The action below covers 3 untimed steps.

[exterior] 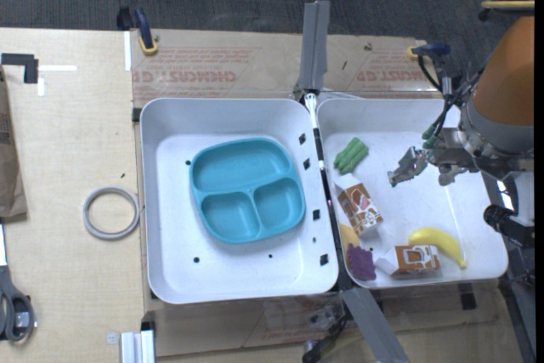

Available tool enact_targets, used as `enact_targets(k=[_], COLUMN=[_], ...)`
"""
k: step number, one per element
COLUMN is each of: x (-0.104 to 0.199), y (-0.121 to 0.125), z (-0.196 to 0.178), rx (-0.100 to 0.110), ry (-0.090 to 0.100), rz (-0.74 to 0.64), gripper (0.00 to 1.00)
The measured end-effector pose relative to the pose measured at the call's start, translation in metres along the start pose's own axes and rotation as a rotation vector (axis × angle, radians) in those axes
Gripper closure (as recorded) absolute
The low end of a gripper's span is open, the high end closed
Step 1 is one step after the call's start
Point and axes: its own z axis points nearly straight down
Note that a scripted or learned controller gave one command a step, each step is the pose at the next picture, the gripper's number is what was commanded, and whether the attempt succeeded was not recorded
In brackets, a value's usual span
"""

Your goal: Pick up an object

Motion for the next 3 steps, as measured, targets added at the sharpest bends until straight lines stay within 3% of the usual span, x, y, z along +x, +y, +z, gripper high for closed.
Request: enact_targets(k=[1, 2, 3], x=[0.02, 0.008, -0.021], y=[-0.001, -0.026, -0.033], z=[0.05, 0.149, 0.148], rx=[0.001, -0.002, -0.003], ry=[0.0, 0.0, 0.001], rz=[0.037, -0.231, 0.009], gripper=[0.0, 0.0, 0.0])
